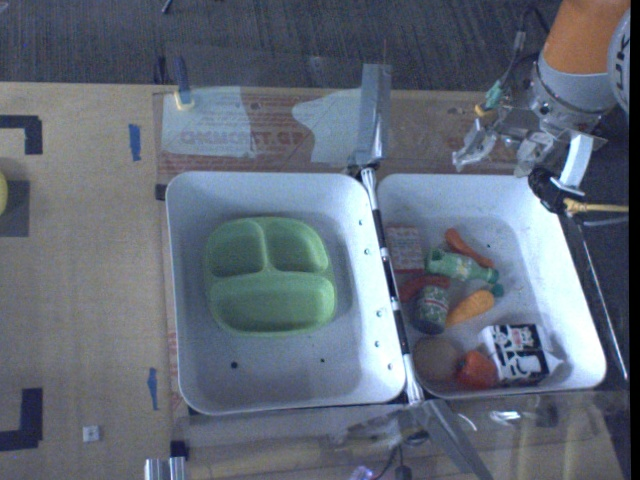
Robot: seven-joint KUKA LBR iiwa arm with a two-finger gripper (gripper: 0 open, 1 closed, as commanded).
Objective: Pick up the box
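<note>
Camera view: the gripper (pixel 503 155) hangs above the bench just beyond the right bin's (pixel 575 268) far rim, fingers spread, grasping nothing. The box (pixel 517 352) lies in that bin's near right corner, beside a tomato (pixel 477 369).

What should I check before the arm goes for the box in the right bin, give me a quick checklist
1. Box located: ok, the black and white box lies near the front right corner of the right bin.
2. Gripper holds nothing: ok, it hangs above the bench beyond the bin's far rim.
3. Box free of neighbours: not ok, a red toy sits against its left side.
4. Box top uncovered: ok.
5. Room by the wall: cannot tell, the box lies close to the bin's right wall.
6. Green divided plate out of the way: ok, it lies in the left bin.
</note>
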